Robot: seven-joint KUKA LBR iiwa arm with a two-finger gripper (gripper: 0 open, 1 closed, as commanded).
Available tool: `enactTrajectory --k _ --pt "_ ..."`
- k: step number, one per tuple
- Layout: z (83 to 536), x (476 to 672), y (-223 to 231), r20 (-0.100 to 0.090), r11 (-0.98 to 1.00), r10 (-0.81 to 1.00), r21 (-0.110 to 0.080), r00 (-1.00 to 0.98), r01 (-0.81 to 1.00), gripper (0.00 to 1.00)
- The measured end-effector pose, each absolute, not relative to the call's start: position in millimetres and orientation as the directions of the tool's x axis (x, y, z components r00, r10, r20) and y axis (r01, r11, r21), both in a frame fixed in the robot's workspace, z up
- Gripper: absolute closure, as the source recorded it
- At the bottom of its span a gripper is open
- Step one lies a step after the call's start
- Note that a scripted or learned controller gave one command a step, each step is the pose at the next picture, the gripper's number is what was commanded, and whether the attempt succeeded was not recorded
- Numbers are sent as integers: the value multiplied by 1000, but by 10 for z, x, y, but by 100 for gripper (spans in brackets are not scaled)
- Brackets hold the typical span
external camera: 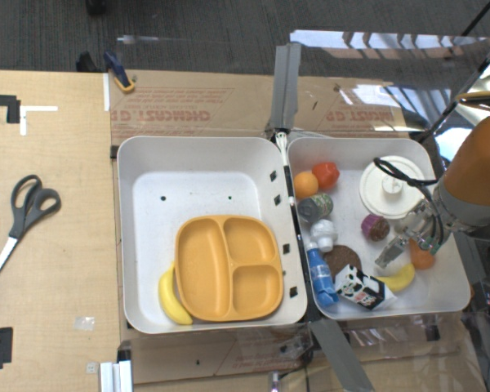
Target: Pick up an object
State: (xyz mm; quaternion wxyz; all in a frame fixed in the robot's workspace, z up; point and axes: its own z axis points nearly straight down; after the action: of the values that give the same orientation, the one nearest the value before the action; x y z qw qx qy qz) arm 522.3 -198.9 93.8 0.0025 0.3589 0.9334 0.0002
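The gripper (396, 251) hangs low in the right bin (449, 296), its fingers apart with nothing between them. Just beside it lies a small banana (400, 278), long axis running lower-left to upper-right.

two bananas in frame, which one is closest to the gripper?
The banana in the right bin, lying just below the gripper beside the small orange fruit. The other banana sits in the left bin, tucked under the yellow divided plate.
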Motion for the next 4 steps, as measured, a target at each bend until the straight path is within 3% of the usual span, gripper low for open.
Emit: enactTrajectory --k 1,2,3,4 --pt "911 5901 -1345 3 527 850 -1 -527 850 0" --pt "1018 5914 -1357 -3 528 849 0 -528 849 100" --pt "2505 6070 -1268 -3 442 897 1 -442 897 100" --pt "2928 6595 -1227 -4 486 874 0 -486 874 100"
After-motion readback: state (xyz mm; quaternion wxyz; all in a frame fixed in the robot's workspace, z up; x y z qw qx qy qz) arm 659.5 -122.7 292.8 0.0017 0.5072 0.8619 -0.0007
